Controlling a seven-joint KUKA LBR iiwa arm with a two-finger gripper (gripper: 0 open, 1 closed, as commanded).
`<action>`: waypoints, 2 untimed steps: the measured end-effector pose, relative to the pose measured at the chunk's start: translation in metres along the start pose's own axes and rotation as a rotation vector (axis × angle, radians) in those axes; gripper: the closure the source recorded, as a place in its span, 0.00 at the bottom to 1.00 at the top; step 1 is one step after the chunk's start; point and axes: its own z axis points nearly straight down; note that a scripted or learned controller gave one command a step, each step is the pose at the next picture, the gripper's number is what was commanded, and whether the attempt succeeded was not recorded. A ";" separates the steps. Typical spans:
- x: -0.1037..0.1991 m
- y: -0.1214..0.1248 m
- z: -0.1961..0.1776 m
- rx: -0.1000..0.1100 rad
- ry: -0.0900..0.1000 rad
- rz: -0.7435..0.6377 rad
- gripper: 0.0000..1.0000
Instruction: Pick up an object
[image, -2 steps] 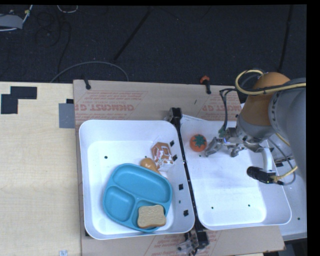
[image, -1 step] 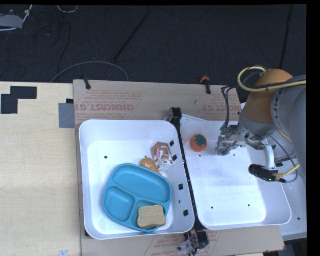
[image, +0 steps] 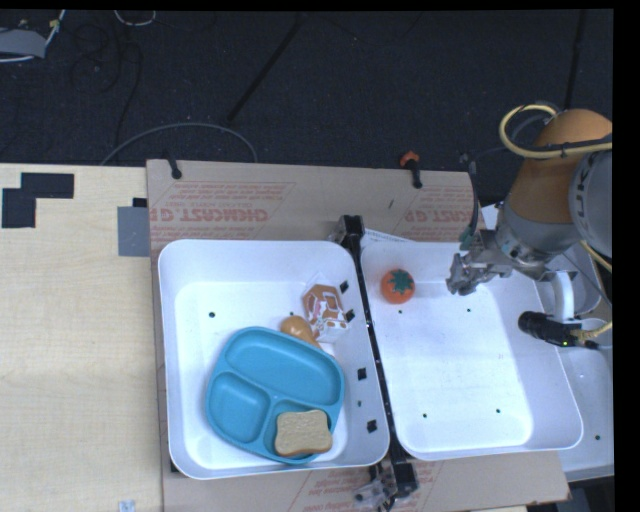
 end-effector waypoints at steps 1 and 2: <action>-0.008 -0.004 -0.049 0.000 -0.001 -0.002 1.00; -0.009 -0.003 -0.096 -0.001 -0.001 -0.005 1.00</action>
